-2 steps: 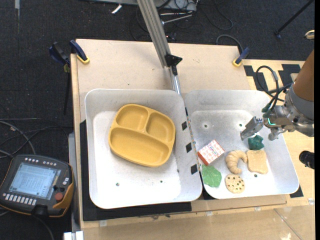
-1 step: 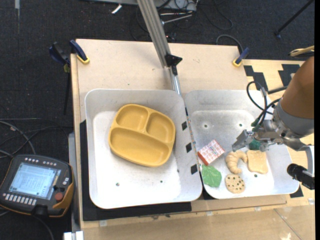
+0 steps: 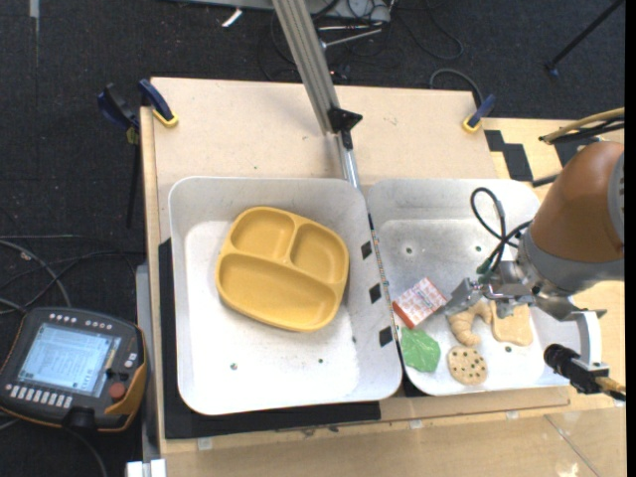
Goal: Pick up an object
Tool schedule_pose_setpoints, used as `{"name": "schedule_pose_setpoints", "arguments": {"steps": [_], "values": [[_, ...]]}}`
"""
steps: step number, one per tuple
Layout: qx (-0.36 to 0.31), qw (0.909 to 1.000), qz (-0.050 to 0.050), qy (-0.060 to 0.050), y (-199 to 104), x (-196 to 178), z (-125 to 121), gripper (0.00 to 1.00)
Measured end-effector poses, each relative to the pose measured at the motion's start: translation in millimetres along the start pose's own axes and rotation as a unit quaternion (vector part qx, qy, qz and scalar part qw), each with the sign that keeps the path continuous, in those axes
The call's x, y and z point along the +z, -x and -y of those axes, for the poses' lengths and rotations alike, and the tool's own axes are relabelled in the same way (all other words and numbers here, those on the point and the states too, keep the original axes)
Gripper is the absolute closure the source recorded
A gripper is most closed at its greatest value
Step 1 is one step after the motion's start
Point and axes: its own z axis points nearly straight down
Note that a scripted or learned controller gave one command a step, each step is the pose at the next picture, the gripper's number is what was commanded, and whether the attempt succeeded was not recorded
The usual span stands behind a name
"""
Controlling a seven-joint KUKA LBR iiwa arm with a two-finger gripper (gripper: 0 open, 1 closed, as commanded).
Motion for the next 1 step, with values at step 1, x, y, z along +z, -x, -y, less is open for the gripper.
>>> {"name": "schedule_pose_setpoints", "arguments": {"steps": [1], "values": [[0.0,1.0,0.0,0.001,-0.7,53.1,0.4,0.0]]}}
